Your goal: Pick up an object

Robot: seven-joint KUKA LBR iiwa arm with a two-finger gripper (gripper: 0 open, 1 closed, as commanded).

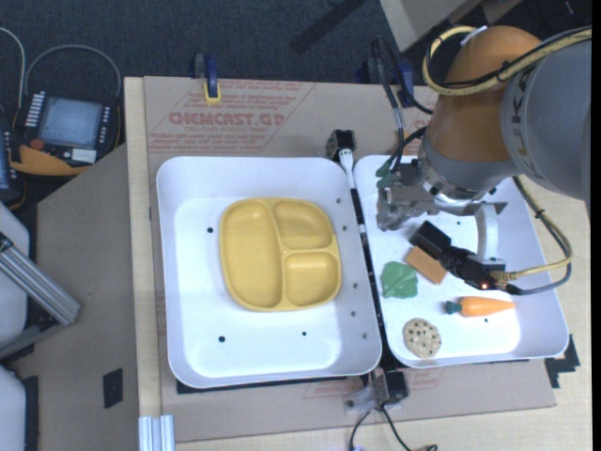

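My gripper (pixel 394 207) hangs over the upper left part of the right bin (pixel 535 332), below the orange wrist band (pixel 479 92). Just below and to its right lies a small brown block (pixel 427 265), partly under a black piece of the wrist. A green leaf-shaped toy (pixel 399 280) lies below the gripper, apart from it. An orange carrot (pixel 484 305) rests further right. A speckled cookie (pixel 422 337) sits near the bin's front edge. The arm hides the bin's upper right part.
The left bin (pixel 188 327) holds a yellow divided plate (pixel 279 252) at its middle. A raised rim (pixel 362 242) separates the two bins. Cables run along the right bin's right side (pixel 554 252). Cardboard (pixel 235 111) lies under both bins.
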